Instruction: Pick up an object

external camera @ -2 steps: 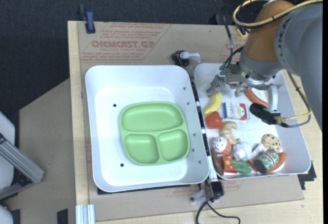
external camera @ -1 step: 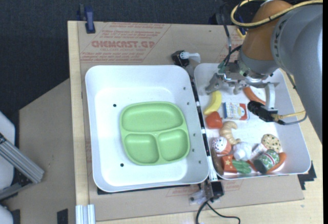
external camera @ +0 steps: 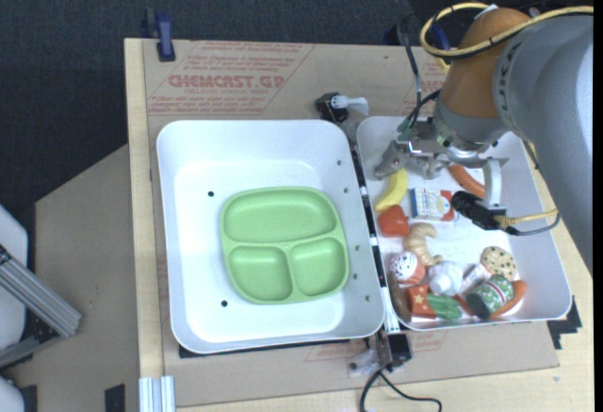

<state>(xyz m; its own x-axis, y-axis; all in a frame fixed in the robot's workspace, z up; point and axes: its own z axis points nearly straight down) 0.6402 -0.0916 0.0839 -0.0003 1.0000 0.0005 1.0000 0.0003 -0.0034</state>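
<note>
Two shallow white bins sit side by side on the desk (external camera: 236, 80). The left bin (external camera: 179, 212) holds a single pale green tray (external camera: 283, 240) with three compartments, one long one at the far side and two smaller ones nearer the camera, lying flat about mid-bin. The right bin (external camera: 554, 280) holds a crowd of small toy foods. A yellow banana (external camera: 394, 189) lies near its left wall, with a red piece (external camera: 394, 222) just below it and a small white card with red and blue print (external camera: 431, 204) beside it. An orange carrot-like stick (external camera: 468, 180) is partly covered by the arm. At the near end, a speckled cookie (external camera: 497, 261), a green and red can (external camera: 490, 295) and a tan pastry shape (external camera: 424, 238) are packed close together with several pieces too jumbled to name. The pincer (external camera: 407, 156) hangs over the far left part of the right bin, just above the banana, and I cannot tell whether it is released or clenched, nor whether it touches the banana. The grey arm hides the bin's far right corner.
</note>
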